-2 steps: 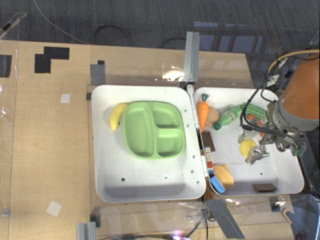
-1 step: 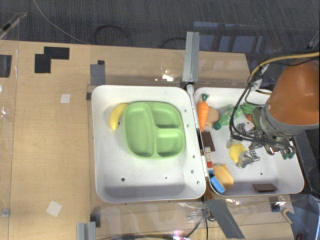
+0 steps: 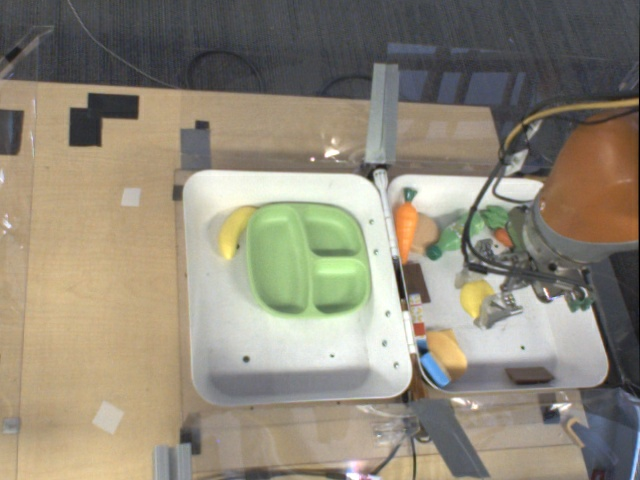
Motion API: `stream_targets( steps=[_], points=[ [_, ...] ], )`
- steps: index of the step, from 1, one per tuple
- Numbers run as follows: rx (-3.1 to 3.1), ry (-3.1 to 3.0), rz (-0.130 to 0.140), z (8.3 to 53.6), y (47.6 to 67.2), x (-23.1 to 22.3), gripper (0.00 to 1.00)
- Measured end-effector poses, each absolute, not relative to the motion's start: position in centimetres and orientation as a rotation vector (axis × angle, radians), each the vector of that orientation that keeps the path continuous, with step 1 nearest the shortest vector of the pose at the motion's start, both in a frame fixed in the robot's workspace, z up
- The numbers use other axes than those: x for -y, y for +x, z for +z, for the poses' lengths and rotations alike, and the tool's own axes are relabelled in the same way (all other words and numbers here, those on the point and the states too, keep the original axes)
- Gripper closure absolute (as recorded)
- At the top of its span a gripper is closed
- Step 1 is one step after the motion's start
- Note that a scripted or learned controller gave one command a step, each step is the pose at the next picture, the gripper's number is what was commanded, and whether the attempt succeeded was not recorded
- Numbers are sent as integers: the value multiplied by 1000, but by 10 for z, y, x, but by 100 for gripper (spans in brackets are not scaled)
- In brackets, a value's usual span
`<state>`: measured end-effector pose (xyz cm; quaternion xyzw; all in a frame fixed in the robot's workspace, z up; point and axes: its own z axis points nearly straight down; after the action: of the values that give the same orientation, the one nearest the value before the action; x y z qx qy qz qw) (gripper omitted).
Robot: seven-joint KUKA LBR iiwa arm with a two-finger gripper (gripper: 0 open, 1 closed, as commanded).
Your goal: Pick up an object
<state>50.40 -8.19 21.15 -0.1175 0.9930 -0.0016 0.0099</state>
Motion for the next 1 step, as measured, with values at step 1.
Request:
stream_targets(
  steps=[1],
  points=[
    [-3077, -575, -3, 225, 587, 110, 100]
  ],
)
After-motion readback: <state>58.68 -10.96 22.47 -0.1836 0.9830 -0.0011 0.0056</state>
